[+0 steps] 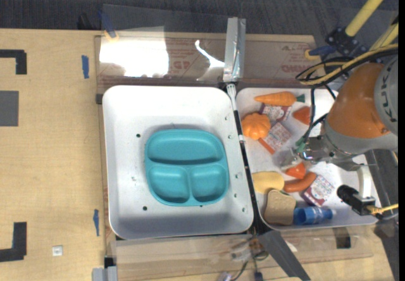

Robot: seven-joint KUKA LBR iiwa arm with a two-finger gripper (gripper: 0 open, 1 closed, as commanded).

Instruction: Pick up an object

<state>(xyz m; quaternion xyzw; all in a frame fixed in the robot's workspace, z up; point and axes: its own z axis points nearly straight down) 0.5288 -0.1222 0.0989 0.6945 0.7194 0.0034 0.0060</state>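
1. A wooden bench (50,147) carries two white bins; the left bin (120,147) holds a teal divided tray (186,167).
2. In the right bin (329,223), at the frame's right, the arm's hand (297,154) sits low among small toy foods. Whether it is released or clenched cannot be told.
3. An orange-red sausage (299,180) lies just below the hand, a small pumpkin (255,126) up-left.
4. A good grasp likely means centring over one piece, clear of neighbours.

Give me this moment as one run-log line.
task: pick up an object | gripper: low in right bin, over clutter near orange sausage-shaped toy | grasp: unconfirmed | teal tray: left bin, untouched
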